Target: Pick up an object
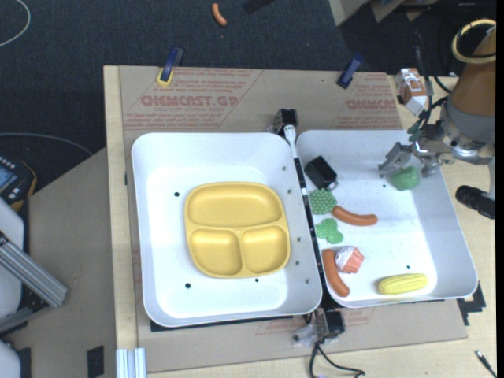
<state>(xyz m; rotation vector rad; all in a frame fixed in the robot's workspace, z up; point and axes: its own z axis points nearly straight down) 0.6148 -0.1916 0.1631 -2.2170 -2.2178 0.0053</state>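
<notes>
gripper [407, 166] | over green object [406, 180], possibly touching | right bin [441, 235]

Arm reached in from the right.
The tool [411, 164] is lowered, wrist bent down, grey fingers spread slightly.

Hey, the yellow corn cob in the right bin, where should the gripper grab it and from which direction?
Probably around the middle of the corn cob, coming straight down from above. It lies flat and lengthwise along the near wall of the right bin, so fingers would best close across its narrow width. Its sides look clear; the wrapped candy sits apart to its left.
</notes>
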